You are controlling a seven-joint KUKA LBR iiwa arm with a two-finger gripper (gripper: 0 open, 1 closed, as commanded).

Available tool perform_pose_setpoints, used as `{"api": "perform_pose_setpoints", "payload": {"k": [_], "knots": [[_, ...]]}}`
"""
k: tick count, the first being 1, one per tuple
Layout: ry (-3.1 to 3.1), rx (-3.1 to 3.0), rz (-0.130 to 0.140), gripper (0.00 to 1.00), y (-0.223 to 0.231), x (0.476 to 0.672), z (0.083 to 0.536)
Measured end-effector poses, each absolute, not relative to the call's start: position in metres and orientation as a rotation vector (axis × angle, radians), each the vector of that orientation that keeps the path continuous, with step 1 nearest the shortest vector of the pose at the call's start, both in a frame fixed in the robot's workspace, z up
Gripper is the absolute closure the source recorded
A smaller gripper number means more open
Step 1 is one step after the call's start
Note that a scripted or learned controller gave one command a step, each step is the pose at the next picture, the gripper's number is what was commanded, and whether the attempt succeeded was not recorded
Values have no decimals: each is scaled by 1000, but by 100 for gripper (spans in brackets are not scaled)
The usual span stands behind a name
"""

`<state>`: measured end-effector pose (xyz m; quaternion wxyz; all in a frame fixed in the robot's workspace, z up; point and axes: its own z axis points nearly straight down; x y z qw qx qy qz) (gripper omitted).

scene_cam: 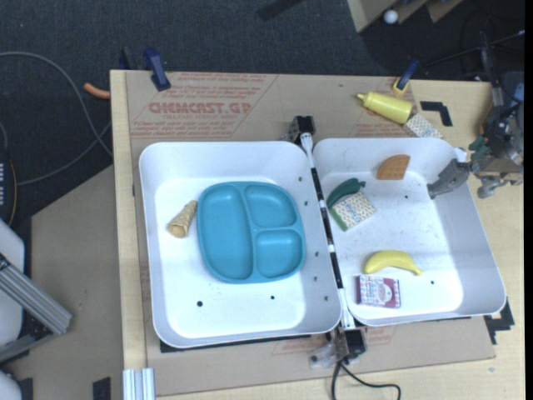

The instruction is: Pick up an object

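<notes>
Camera view:
- Two white bins sit side by side on the table (125,223): left bin (166,298), right bin (466,282).
- Left bin holds a blue divided plate (250,230) in the middle, with a cone (182,218) just left of it.
- Right bin holds a brown slice (393,167) at the far side, a green-and-checked packet (351,204) near the left wall, a banana (391,262) nearer, and a red carton (378,291) just near of the banana.
- A yellow bottle (386,105) lies on the table beyond the right bin.
- The gripper (450,177) hangs over the right bin's far right corner, apart from every item; nothing lies between its fingers, and I cannot tell whether they are released or clenched.
</notes>
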<state>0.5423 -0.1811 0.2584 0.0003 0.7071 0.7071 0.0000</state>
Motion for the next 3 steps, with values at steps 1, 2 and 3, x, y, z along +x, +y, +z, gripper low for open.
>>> {"api": "perform_pose_setpoints", "payload": {"k": [1, 2, 3], "knots": [[2225, 2222, -2, 0, -128, 568, 134], [2222, 2224, -1, 0, -109, 497, 129], [2202, 2209, 11, 0, -102, 497, 91]]}}
